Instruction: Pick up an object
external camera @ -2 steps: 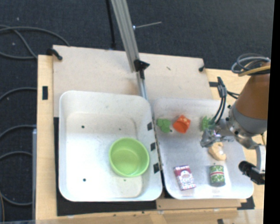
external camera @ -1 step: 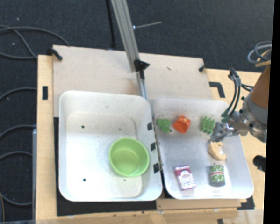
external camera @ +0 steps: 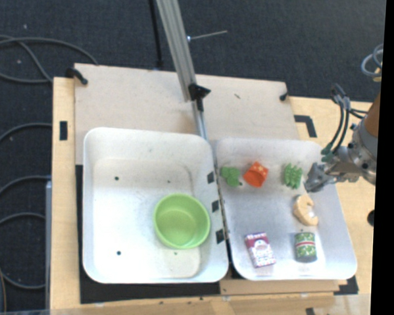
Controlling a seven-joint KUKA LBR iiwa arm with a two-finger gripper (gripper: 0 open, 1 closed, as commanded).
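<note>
One arm [external camera: 366, 139] slants in, tool [external camera: 314, 178] over right bin [external camera: 342, 220].

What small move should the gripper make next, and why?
Probably a short move toward the bin's middle and down. The gripper hangs at the right bin's far right part with nothing between its fingers; the green toy lies just beside it and the beige piece just below in the view.

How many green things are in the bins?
4. A green bowl sits in the left bin. In the right bin, one green toy lies by the divider, another is near the hand, and a green can lies at the front.
</note>
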